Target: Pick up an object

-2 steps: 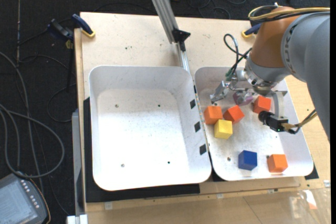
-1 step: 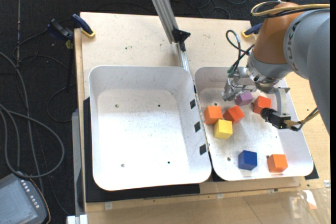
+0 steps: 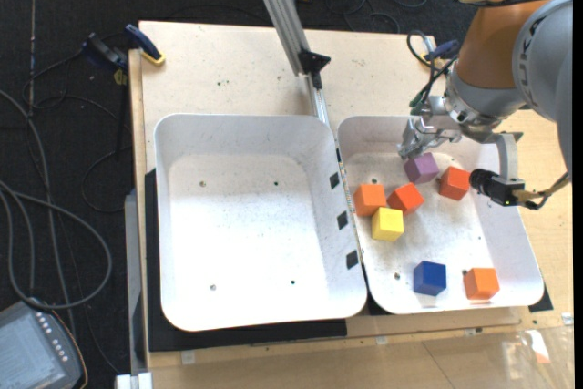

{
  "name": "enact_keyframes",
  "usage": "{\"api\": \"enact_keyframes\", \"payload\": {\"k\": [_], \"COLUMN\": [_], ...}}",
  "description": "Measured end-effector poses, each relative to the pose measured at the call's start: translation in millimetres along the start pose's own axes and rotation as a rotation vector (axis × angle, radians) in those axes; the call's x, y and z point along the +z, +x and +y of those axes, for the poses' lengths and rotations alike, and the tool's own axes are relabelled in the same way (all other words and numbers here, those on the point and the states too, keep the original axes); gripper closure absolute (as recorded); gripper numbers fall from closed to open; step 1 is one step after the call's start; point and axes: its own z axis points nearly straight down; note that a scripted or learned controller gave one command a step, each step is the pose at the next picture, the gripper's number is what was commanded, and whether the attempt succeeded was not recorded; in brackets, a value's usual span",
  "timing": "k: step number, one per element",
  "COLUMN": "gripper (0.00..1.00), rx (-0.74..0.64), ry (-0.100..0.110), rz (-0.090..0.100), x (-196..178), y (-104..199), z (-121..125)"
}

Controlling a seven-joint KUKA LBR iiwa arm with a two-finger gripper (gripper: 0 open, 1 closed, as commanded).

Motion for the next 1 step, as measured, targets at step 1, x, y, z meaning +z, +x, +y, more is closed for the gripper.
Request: {"api": "enact_keyframes", "payload": {"k": [1], "gripper": [1.0], "rx": [-0.002], "ry": [-0.001], "rz": [0.0], "x": [-53.7], "y": [-0.4], "z": [1.8]}}
